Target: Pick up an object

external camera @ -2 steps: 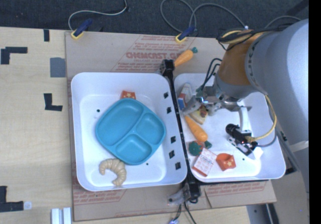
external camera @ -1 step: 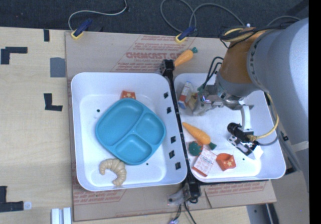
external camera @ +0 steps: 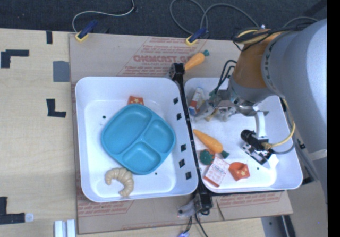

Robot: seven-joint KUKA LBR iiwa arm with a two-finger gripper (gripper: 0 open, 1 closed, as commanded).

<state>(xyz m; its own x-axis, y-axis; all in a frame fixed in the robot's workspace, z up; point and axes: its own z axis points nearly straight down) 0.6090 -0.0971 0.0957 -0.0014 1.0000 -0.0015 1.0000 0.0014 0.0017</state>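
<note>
The big grey arm (external camera: 297, 60) reaches in from the right, and its gripper (external camera: 215, 109) hangs low over the top left part of the right bin (external camera: 281, 177). I cannot tell how the gripper is set or if it has hold of anything, because the parts there are a jumble. Right beside the gripper, on its left, is a small bottle (external camera: 197, 96) near the wall between the bins. Just below the gripper lies an orange carrot (external camera: 207, 141), and under that a small green thing (external camera: 205, 154). Further down are a red and white packet (external camera: 215, 171) and a little red box (external camera: 239, 170). Another carrot (external camera: 194, 60) lies outside, above the bins. Far to the left, in the left bin (external camera: 85, 124), are a blue plate (external camera: 138, 138), a croissant (external camera: 121, 179) and a small red box (external camera: 135, 101).
</note>
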